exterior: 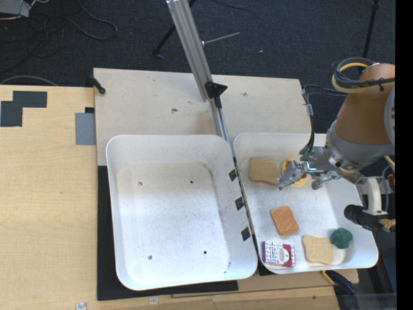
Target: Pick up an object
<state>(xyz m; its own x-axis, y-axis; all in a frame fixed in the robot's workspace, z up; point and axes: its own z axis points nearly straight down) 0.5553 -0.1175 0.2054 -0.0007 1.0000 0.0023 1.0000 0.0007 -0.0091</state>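
Lighting's pretty even here, soft and diffuse from overhead, no hard spotlight anywhere. The two white bins (174, 212) are the brightest thing going, close to blown out along their rims, so the speckles on the left bin's floor barely register. Shadows are weak: a thin dark line under the bins' near edges and a faint one beside the slanted metal rail (193, 50) across the bench (155, 102). The dark carpet (97, 24) along the top goes nearly black and swallows detail. Overall it's low-res and a bit soft, with the arm (364, 121) at the bench's right edge looking smeared and the small stuff in the right bin fuzzy at the outlines.
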